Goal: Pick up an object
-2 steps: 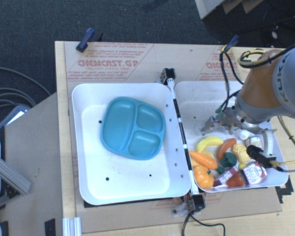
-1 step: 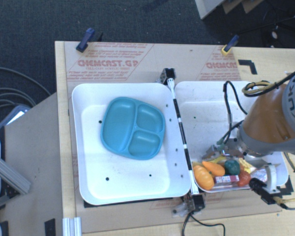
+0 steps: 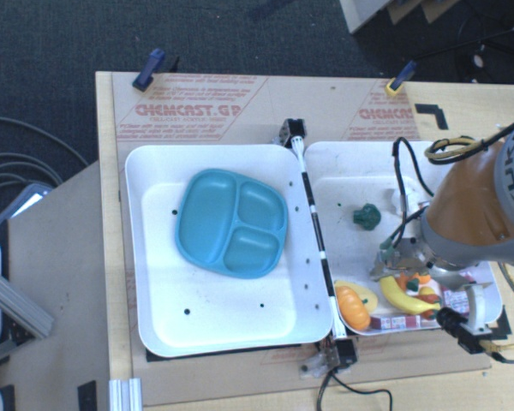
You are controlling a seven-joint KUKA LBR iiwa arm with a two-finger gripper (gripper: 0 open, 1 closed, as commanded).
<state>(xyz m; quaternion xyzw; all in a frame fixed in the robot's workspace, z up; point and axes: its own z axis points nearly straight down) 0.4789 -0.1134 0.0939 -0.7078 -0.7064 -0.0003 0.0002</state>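
In the right bin (image 3: 343, 165), a small dark green object (image 3: 367, 217) lies near the middle. A yellow banana (image 3: 409, 295) and an orange fruit (image 3: 354, 308) lie along the front wall, beside a flat red and white packet (image 3: 400, 322). My gripper (image 3: 390, 262) hangs low over the bin's front right part, just above the banana and to the right of and below the green object. The arm's orange band (image 3: 471, 204) hides much of the bin's right side. I see nothing held in the gripper.
The left bin (image 3: 154, 255) holds a blue divided plate (image 3: 232, 222). A black hinge bar (image 3: 313, 229) runs between the bins. Black cables (image 3: 403, 169) loop off the arm over the right bin's back. Blue and yellow clamps (image 3: 148, 69) sit on the bench's far edge.
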